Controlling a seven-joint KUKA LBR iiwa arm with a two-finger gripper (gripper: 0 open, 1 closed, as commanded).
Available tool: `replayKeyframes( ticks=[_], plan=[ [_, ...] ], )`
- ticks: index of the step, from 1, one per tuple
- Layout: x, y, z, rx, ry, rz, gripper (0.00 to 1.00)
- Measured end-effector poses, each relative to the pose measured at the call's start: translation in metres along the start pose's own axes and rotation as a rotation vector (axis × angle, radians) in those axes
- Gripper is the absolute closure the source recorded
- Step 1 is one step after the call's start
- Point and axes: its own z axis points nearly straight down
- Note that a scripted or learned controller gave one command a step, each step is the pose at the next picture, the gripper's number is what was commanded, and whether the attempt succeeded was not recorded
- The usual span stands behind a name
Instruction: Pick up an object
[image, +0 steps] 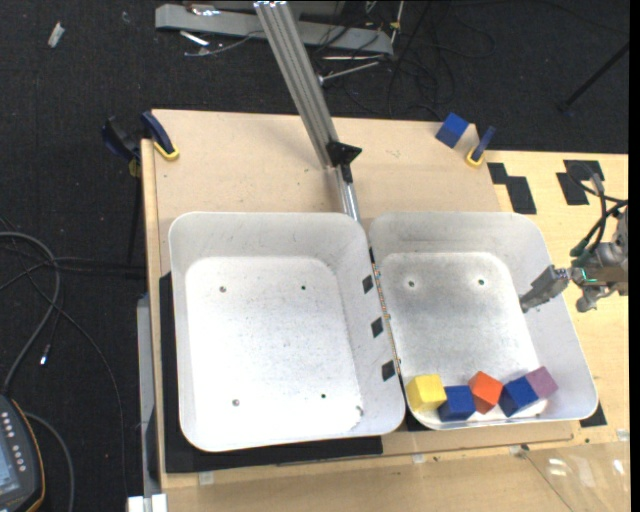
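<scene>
The wooden table (250, 170) carried two white bins. The right bin (450, 250) held five blocks along its near edge: yellow block (427, 390), blue block (457, 402), orange block (486, 389), another blue cube (519, 395), purple block (542, 381). The end effector (545, 288) hovered over that bin's right rim; its opening could not be judged.
</scene>
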Motion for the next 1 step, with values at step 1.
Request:
replayKeyframes(
  ticks=[1],
  plan=[
    [0.014,0.0255,0.1316,0.006,0.003,0.0,0.0]
  ],
)
